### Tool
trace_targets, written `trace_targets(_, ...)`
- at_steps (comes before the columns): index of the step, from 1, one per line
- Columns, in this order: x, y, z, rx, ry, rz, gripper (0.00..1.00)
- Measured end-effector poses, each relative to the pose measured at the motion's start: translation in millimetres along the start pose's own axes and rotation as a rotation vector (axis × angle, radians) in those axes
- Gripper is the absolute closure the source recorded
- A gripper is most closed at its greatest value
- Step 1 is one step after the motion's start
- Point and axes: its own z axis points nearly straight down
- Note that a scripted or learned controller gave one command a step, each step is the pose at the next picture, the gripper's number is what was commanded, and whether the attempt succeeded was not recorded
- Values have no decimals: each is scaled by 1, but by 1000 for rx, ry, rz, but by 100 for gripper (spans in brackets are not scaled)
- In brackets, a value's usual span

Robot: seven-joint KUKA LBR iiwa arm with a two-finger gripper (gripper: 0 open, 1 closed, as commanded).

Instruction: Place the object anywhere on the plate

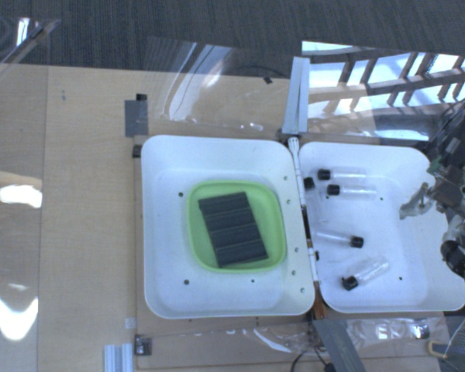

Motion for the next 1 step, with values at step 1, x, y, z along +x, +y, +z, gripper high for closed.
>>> trace_targets(1, 25, -15, -40, -4, 1, 54, 0)
